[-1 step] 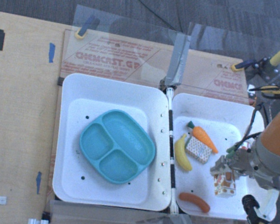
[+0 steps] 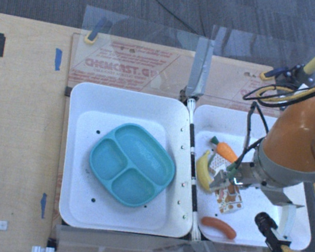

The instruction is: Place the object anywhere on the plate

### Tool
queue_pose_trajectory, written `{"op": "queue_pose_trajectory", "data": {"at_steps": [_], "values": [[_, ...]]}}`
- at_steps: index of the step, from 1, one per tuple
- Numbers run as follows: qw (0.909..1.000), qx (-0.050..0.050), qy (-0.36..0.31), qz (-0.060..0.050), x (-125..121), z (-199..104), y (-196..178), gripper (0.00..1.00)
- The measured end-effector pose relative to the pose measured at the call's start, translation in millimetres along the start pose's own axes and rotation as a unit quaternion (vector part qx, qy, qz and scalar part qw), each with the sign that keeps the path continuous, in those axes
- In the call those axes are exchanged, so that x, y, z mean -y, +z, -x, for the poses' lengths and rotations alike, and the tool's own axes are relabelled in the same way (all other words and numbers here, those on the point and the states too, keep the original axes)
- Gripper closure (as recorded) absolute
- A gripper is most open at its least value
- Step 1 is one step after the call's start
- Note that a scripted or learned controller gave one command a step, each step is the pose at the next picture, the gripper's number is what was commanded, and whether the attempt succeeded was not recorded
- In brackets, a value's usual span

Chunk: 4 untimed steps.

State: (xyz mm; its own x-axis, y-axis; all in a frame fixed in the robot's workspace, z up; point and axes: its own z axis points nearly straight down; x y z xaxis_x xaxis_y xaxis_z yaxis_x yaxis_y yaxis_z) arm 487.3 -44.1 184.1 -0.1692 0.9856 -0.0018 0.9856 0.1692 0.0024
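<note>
Currently we are working pick step. Gripper is hovering low in right bin, beside banana, above patterned packet. We are not able to tell whether fingers are apart or together. Carrot and sausage are lying near. Plate is sitting in left bin. Next move, we are judging: secure one item, lift, carry left over divider, release on plate.

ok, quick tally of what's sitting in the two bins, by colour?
Teal: 1, the divided plastic plate in the left white bin
Yellow: 1, the toy banana
Orange: 1, the toy carrot
Red-orange: 1, the toy sausage
White with red print: 1, the small flat packet
Total: 5
</note>
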Motion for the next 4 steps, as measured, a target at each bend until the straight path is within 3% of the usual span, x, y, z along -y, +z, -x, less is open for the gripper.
{"op": "queue_pose_trajectory", "data": {"at_steps": [1, 2, 3, 4], "values": [[0.9979, -0.001, -0.064, -0.001, -69.8, -81.9, 0.0, 1.00], [0.9979, 0.000, -0.065, -0.001, -69.9, -82.2, -0.3, 0.00], [0.9995, -0.001, -0.032, -0.003, -53.3, -63.4, -0.2, 0.00], [0.9990, 0.000, 0.044, -0.001, -96.2, -13.1, -96.6, 0.00]]}}
